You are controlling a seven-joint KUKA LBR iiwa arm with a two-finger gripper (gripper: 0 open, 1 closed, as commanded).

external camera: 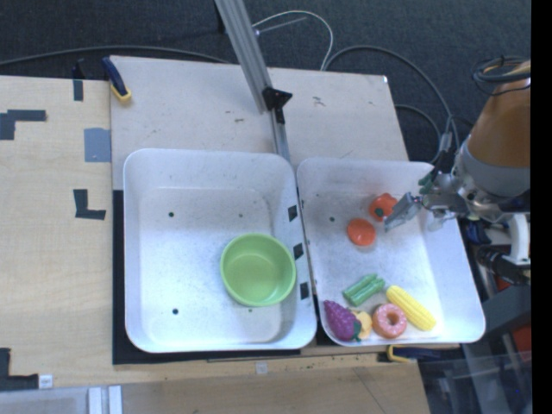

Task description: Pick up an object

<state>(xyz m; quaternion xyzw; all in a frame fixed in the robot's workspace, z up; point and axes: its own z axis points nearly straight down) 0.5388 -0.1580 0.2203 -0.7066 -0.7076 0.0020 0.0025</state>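
Note:
The arm comes in from the right, and my gripper (pixel 402 213) hangs over the right bin (pixel 448 266) at its upper middle. Its tips are close beside a red tomato-like toy (pixel 381 205). An orange-red round toy (pixel 361 232) lies just below and left of that. Along the bin's front lie a green pod (pixel 363 289), a yellow corn cob (pixel 410 307), a pink doughnut (pixel 390 320) and purple grapes (pixel 341 320). I see nothing between the fingers.
The left bin (pixel 155 231) holds a green bowl (pixel 257 270) near its front right. A grey metal pole (pixel 250 46) slants over the bench toward the bins' shared wall. Cables trail across the dark floor behind.

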